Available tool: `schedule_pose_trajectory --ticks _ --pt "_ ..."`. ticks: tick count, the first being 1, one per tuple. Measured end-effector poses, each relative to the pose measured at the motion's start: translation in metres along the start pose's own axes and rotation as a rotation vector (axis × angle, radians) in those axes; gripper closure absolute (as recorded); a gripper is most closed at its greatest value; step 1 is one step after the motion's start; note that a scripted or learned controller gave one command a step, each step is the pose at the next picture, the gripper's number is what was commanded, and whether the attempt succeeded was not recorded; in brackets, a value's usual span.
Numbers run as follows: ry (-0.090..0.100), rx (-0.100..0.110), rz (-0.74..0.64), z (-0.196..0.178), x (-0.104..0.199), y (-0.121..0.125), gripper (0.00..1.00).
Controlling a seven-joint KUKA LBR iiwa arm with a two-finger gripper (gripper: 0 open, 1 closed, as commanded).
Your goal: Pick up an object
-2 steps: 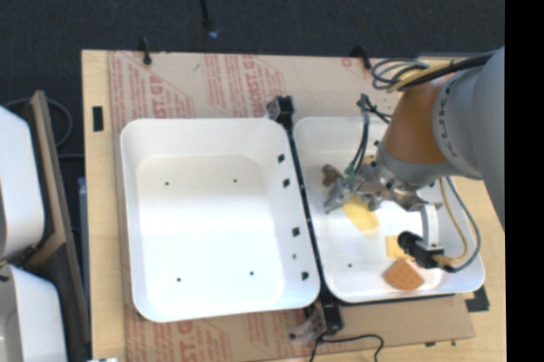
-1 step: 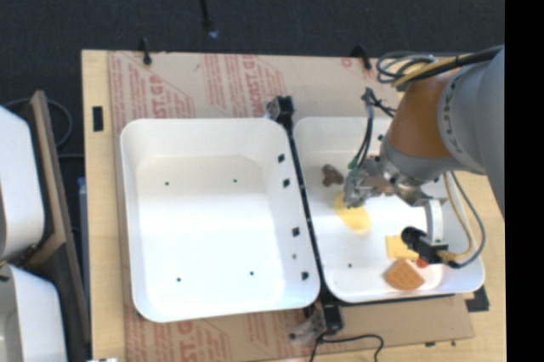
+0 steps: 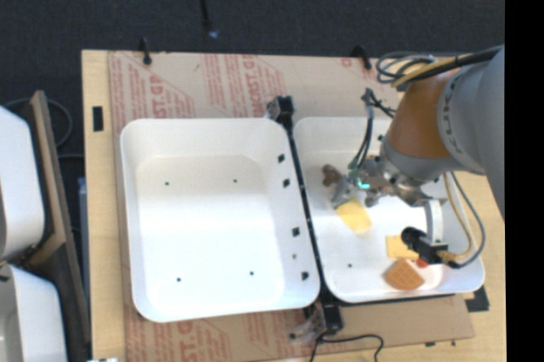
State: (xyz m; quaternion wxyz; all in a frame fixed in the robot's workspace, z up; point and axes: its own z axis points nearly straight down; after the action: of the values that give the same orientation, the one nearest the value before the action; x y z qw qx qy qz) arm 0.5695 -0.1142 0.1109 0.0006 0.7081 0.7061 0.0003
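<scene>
The arm's wrist with its orange band (image 3: 421,127) rises nearest the camera, hanging over the right-hand bin (image 3: 340,284) and covering much of its far side; below it the gripper (image 3: 357,186) sits low in that bin, and whether it is apart or together I cannot tell, since the wrist and a tangle of cable overlie it. Just beside the gripper, towards the near edge, lies a pale yellow block (image 3: 355,218), apparently touching or nearly touching the tool; a small brownish piece (image 3: 331,175) lies just to its left. Farther out, near the bin's near right corner, are a flat yellow piece (image 3: 398,247) and an orange-brown rounded piece (image 3: 405,274), with a black fitting partly over them. The left-hand bin (image 3: 136,182) stands alongside.

To take the yellow block well, I judge the tool should centre over it and straddle it squarely, descending until it meets the floor, then close before lifting; a glancing approach would likely push it aside.

Nothing shows as held; the bin's right wall is hidden by the arm, and the small brown piece is too blurred to identify.
</scene>
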Motion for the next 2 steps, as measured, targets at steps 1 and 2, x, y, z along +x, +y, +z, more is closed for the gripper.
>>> schedule_pose_trajectory --ticks 1,2 --pt "0.0 -0.001 0.002 -0.0106 -0.0007 0.0002 1.0" --pt "0.0 -0.001 0.002 -0.0101 -0.0007 0.0001 0.0"
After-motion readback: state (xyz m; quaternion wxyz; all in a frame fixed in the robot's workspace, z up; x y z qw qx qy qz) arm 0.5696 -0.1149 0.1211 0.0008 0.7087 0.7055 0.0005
